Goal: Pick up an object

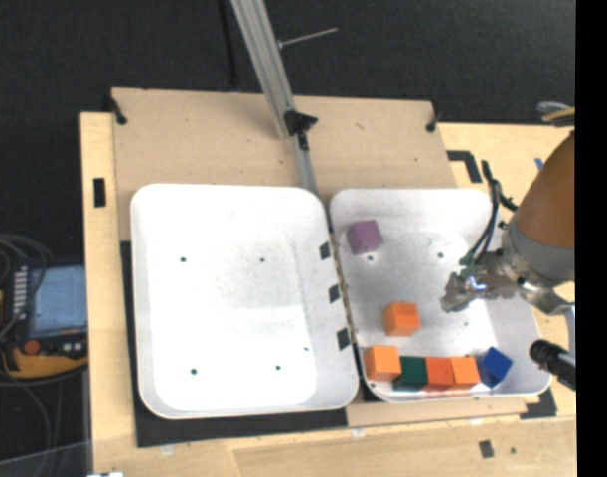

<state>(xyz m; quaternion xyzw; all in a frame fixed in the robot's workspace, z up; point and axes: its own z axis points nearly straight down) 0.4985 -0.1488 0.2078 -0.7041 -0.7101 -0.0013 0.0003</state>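
The right bin (422, 217) holds several small blocks. A purple block (364, 236) lies near its back left. An orange block (401, 318) sits alone near the middle. Along the front wall stand an orange block (383, 362), a green block (413, 372), two more orange blocks (452, 371) and a blue block (495, 364). My gripper (460, 294) hangs over the right part of this bin, right of the lone orange block and apart from it. Nothing shows between its fingers.
The left bin (233, 296) lies beside the right one, with black clips (335, 291) on the shared rim. A slanted metal rod (268, 58) rises behind the bins. A blue device (55, 301) with cables lies off the bench's left edge.
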